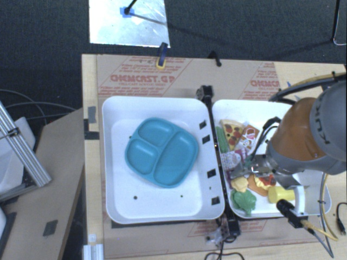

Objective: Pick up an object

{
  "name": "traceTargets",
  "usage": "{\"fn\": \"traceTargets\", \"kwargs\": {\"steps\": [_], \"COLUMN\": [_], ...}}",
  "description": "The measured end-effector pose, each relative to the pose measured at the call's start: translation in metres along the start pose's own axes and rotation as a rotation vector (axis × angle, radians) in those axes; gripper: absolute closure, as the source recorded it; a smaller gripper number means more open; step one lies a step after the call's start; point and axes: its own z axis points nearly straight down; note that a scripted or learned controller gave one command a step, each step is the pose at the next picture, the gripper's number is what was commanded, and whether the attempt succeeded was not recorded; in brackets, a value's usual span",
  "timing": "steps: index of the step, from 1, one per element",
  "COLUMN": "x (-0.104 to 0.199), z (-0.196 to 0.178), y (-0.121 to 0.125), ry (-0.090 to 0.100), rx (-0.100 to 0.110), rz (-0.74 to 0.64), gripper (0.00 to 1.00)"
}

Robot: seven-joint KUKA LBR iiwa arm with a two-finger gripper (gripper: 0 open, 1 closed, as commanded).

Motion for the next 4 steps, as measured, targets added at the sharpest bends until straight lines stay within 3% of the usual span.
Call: {"fn": "traceTargets", "kwargs": {"steps": [1, 2, 3, 4], "x": [0.002, 0.003, 0.132, 0.151], "z": [0.0, -0.009, -0.21, -0.285], "y": [0.0, 0.0, 0.016, 0.003], "ry": [-0.004, 0.001, 0.011, 0.007], "rx": [0.0, 0.005, 0.007, 0.016], "rz": [0.001, 0.002, -0.013, -0.004], "gripper": [0.0, 1.0, 1.0, 1.0]}}
